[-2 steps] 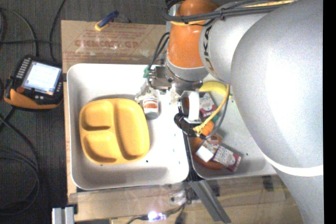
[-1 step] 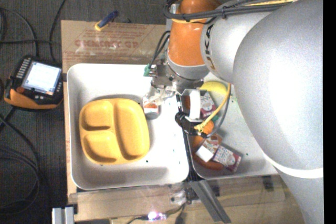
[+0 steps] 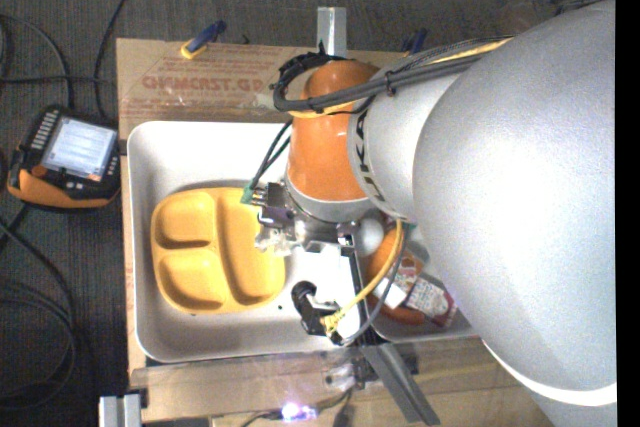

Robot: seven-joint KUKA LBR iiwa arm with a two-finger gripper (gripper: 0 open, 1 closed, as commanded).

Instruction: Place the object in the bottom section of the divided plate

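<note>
The grey arm (image 3: pixel 500 195) hides most of the right bin (image 3: pixel 440 330); in the left bin (image 3: pixel 150 155) lies the yellow divided plate (image 3: pixel 200 255) with 3 sections. The gripper (image 3: pixel 280 233) hangs at the plate's right edge, and I cannot tell if it is open, closed or carrying anything. A red-and-white packet (image 3: pixel 425 297), maybe the object, lies in the right bin. The release should be low, well inside the bottom section.
</note>
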